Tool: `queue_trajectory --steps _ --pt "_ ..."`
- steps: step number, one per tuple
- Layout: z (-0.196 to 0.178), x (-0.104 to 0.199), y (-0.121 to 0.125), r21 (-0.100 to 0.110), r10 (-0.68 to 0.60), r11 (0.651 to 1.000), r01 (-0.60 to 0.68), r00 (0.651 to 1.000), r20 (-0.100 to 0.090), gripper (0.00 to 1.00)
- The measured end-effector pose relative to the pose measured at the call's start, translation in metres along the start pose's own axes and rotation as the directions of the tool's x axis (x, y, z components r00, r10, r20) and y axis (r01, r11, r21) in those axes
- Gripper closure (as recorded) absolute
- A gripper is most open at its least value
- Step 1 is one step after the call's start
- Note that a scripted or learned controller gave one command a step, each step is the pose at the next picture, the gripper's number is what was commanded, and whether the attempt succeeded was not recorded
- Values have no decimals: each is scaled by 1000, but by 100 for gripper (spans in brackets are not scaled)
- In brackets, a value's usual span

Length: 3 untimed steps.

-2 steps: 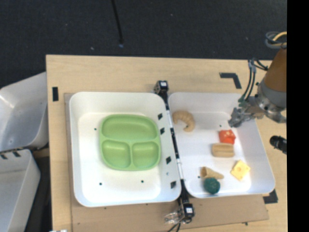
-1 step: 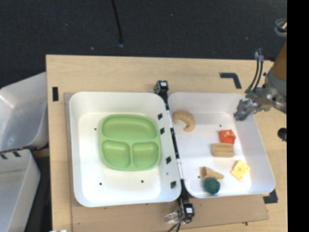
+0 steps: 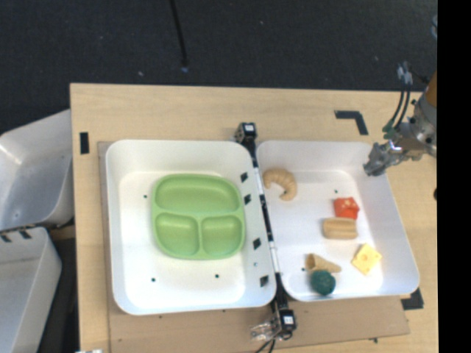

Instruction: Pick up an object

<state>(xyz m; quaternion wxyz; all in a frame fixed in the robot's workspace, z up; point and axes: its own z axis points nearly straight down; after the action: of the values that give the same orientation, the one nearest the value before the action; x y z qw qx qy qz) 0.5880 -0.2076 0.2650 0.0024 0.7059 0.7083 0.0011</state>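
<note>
The right bin holds several small items: a tan croissant at its upper left, a red block, a tan bread roll, a yellow cheese wedge, a small tan piece and a dark green ball near the front. My gripper hangs at the bin's upper right corner, above its rim and well apart from every item. Nothing shows between its fingers.
The left bin carries a green divided plate in its middle. A black clip divider joins the two bins. The arm's wrist and cables enter at the right edge over the wooden bench.
</note>
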Motion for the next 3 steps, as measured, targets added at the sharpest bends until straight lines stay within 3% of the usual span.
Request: queue_trajectory --steps 1,3 --pt "-7 48 7 3 -3 1000 3 1000 -2 100" --pt "16 148 16 6 -2 1000 2 1000 -2 100"
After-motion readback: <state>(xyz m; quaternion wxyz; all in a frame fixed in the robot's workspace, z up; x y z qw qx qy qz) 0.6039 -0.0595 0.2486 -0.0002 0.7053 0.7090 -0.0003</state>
